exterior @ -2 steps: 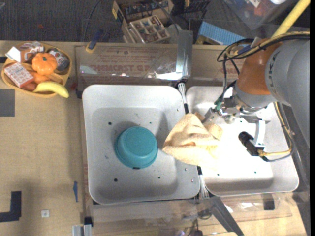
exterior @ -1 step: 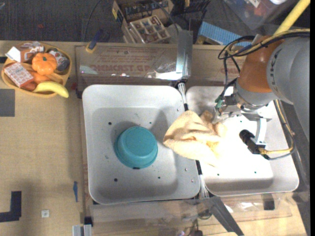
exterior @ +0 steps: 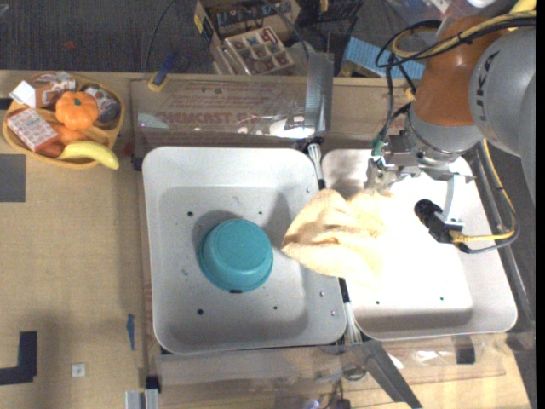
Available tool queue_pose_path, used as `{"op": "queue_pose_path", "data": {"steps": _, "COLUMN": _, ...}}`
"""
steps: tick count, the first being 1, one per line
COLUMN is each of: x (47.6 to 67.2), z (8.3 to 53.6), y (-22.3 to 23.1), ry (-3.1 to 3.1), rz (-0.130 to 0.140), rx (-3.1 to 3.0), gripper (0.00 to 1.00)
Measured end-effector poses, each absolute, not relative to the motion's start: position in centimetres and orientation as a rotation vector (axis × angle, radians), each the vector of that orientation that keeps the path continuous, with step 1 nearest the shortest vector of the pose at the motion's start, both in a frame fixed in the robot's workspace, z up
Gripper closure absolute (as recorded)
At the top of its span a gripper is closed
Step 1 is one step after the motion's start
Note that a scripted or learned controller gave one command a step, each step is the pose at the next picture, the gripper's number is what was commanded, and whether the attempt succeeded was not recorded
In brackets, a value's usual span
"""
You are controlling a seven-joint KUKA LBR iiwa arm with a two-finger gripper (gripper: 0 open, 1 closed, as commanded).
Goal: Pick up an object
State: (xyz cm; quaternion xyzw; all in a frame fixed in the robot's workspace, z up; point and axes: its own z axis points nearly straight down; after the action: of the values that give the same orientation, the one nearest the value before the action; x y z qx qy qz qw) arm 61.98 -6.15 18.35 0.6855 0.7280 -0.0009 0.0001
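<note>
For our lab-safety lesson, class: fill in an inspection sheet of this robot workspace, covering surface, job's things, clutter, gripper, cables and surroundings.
Surface: tan bench bearing the left bin and the right bin, side by side.
Job's things: teal bowl, upside down in the left bin; yellow cloth, draped across the wall between the two bins.
Clutter: basket of fruit and small packets on the bench's far left corner.
Gripper: gripper over the right bin's far edge, at the cloth's upper corner; a grasp cannot be told.
Cables: dark cable looping beside the arm's orange band.
Surroundings: boxes on the floor behind the bench.
</note>
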Motion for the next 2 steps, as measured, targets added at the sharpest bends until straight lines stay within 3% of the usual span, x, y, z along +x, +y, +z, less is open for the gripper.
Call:
{"op": "queue_pose_path", "data": {"steps": 1, "x": 62.0, "z": 18.3, "y": -6.1, "ry": 2.288, "rz": -0.003, "rx": 2.153, "gripper": 0.0}}
{"op": "queue_pose_path", "data": {"steps": 2, "x": 61.6, "z": 11.7, "y": -9.6, "ry": 2.227, "rz": -0.005, "rx": 2.219, "gripper": 0.0}}
